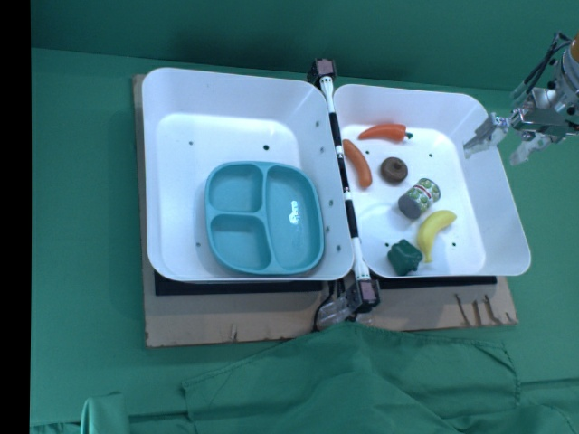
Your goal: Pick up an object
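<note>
The right bin (499,242) holds several small items: a red-orange pepper (383,132), an orange sausage (357,163), a brown donut (393,169), a small tin can (419,197) lying on its side, a yellow banana (434,231) and a dark green pepper (404,257). My gripper (502,142) hangs at the far right, above that bin's right rim, well apart from every item. Its two fingers are spread open with nothing between them.
The left bin (172,116) bears a teal divided plate (263,217). A black-and-white rod (342,170) runs along the seam between the bins. Both bins rest on cardboard (226,319) over green cloth, with a rumpled fold (362,378) at the front.
</note>
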You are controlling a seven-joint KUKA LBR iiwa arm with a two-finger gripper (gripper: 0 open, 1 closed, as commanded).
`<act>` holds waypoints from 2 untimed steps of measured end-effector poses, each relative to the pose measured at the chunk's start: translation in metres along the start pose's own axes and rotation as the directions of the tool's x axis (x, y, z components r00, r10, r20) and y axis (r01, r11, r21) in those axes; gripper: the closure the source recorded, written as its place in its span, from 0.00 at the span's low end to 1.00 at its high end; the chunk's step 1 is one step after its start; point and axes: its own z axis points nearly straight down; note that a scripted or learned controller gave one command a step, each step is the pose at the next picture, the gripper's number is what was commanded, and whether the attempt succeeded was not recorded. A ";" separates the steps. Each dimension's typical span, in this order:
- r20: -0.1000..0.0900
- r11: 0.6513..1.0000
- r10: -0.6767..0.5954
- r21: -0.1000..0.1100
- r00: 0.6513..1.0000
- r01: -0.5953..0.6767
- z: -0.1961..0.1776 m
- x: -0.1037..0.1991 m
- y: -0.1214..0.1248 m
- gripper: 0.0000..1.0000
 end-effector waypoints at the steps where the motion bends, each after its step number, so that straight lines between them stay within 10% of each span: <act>1: 0.002 1.000 -0.002 -0.001 1.000 0.002 0.093 0.004 0.082 0.00; 2: 0.003 1.000 -0.002 -0.008 1.000 0.002 0.165 0.056 0.015 0.00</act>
